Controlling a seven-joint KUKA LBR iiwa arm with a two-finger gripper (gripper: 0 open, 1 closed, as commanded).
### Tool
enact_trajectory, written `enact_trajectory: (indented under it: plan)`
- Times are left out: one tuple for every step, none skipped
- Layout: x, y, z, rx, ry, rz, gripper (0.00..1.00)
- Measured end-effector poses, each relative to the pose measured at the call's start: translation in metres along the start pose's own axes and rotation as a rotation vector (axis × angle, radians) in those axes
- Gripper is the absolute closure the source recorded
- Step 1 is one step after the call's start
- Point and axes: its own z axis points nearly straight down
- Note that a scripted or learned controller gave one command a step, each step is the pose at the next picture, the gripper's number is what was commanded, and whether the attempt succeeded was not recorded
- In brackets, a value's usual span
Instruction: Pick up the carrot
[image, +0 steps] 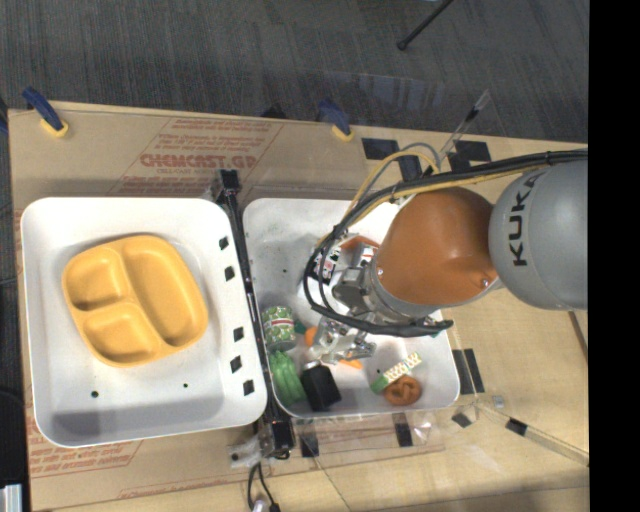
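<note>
The small orange carrot (313, 334) shows as a sliver of orange on the floor of the right-hand shallow white bin (262, 240), toward its lower middle, mostly hidden under the metal gripper (338, 345) that hangs right over it; a second bit of orange (350, 366) peeks out just below and to the right of the gripper, and it is unclear whether that is the same carrot. Whether the gripper's fingers are spread or closed, or touching the carrot, cannot be told, since the wrist and cabling cover them. Just left of the carrot stands a small green-and-white labelled can (278, 325), and below that lies a dark green oblong vegetable (287, 375) beside a black block (321, 387). To the lower right sits a brown ring-shaped pretzel or doughnut piece (402, 390), touching a small green-and-white patterned item (398, 372). Above all this the grey arm with its orange band (437, 250) reaches in from the right, trailing black and yellow cables. The left-hand shallow white bin (60, 400) holds a yellow three-compartment plastic tray (135, 298), well apart from the carrot. Both bins rest on a brown cardboard sheet (130, 150) with red print.
</note>
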Motion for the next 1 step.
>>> enact_trajectory:
  plan:
    - [0.0057,0.0264,0.0262,-0.014,0.008,-0.067,1.00]
